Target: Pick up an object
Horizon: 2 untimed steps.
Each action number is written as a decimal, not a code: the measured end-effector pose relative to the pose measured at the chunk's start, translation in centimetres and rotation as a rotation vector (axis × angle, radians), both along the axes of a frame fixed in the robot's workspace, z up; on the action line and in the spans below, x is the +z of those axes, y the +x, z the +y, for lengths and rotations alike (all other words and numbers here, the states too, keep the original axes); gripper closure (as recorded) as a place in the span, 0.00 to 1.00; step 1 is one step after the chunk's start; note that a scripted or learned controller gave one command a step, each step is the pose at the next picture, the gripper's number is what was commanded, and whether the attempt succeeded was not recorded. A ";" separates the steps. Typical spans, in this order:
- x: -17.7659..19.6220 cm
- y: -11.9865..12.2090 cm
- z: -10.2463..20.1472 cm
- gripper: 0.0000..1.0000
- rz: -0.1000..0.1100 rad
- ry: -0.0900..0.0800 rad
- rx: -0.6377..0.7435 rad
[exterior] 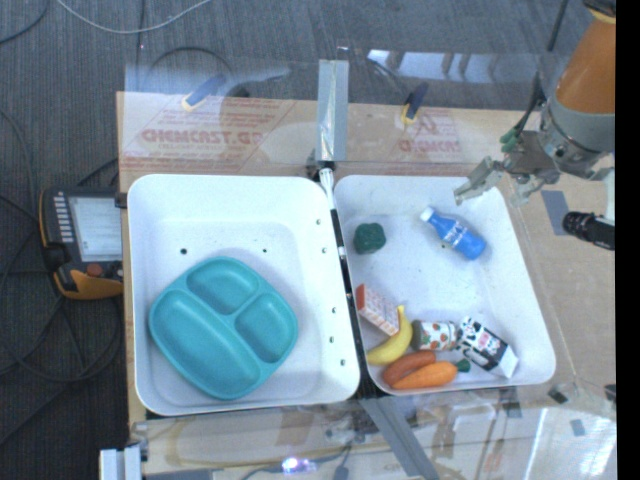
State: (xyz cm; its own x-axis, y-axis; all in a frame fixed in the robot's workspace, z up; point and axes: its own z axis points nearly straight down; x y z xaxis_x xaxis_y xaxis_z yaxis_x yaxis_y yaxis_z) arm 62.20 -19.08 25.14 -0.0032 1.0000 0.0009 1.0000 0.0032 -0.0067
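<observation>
The gripper (497, 173) hung over the far right corner of the right bin (528, 298), fingers spread wide with nothing between them. The blue bottle (453, 233) lay nearest, alone on bare floor, with the green object (370, 236) well apart to its left. A good pick would centre the fingers across the bottle's narrow body before descending. The banana (393, 343), carrots (420, 369) and cartons (487, 345) crowded the near wall, leaving little finger room there.
</observation>
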 end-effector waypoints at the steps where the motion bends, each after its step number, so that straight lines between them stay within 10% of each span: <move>1: -14.2 -2.1 0.6 0.00 -0.002 0.001 0.051; 2: -16.4 3.4 0.5 0.00 -0.013 -0.004 0.091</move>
